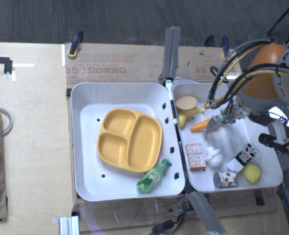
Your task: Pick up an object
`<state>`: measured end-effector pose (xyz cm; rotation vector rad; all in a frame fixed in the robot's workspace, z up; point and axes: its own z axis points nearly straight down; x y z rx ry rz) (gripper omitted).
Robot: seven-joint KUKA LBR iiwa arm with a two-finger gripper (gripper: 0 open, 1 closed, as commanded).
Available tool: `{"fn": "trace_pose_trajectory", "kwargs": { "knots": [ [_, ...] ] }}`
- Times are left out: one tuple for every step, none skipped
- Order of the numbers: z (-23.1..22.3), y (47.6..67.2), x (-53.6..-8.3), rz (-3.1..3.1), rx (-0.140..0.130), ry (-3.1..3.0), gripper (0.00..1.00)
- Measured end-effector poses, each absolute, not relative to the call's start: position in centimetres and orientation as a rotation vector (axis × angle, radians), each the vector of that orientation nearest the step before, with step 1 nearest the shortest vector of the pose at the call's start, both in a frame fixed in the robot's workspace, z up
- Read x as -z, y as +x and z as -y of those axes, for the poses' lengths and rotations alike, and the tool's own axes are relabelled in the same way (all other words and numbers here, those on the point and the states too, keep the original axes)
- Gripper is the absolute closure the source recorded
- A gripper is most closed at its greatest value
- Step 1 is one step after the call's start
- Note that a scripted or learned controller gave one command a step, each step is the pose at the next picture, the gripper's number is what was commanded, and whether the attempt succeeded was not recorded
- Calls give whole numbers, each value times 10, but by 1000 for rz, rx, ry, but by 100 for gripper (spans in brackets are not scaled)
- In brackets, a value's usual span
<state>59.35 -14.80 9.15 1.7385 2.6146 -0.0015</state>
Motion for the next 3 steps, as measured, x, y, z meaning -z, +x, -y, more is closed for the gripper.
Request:
{"fn": "trace_pose_trajectory", "kwargs": {
  "knots": [
    [149,594,-100,-2612,2,1740,100],
    [149,594,-100,-2612,2,1740,0],
    [121,578,-126,-2773,1,1475,0]
  ]
}}
